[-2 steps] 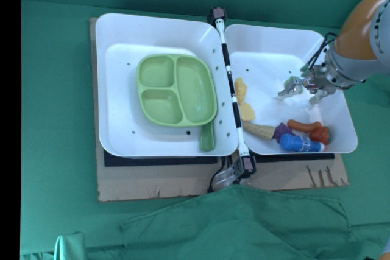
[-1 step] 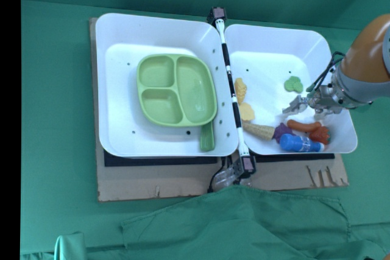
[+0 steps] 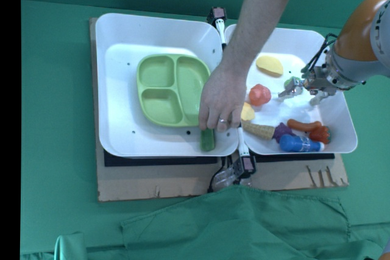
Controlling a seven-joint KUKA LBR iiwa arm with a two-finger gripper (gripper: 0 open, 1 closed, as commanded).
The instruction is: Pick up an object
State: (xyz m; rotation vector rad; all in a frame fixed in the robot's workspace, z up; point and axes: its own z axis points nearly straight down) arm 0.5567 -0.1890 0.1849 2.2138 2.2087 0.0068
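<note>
In the right bin (image 3: 341,125), my gripper (image 3: 303,95) hangs over the bare middle of the floor. Its fingers (image 3: 290,92) are spread open with nothing between them. Left of it lies a red round toy (image 3: 259,95), and a yellow slice (image 3: 269,64) sits toward the back. Along the front lie an ice-cream cone (image 3: 259,129), a purple piece (image 3: 281,131), a blue bottle (image 3: 298,144), an orange sausage (image 3: 303,125) and a red piece (image 3: 320,134). A small green thing (image 3: 288,82) peeks out behind the gripper.
A person's arm comes in from the top, and the hand (image 3: 218,100) rests on a green cucumber (image 3: 208,139) at the left bin's (image 3: 116,70) front right corner. A green divided plate (image 3: 167,91) lies in that bin. A yellow piece (image 3: 247,111) sits beside the hand.
</note>
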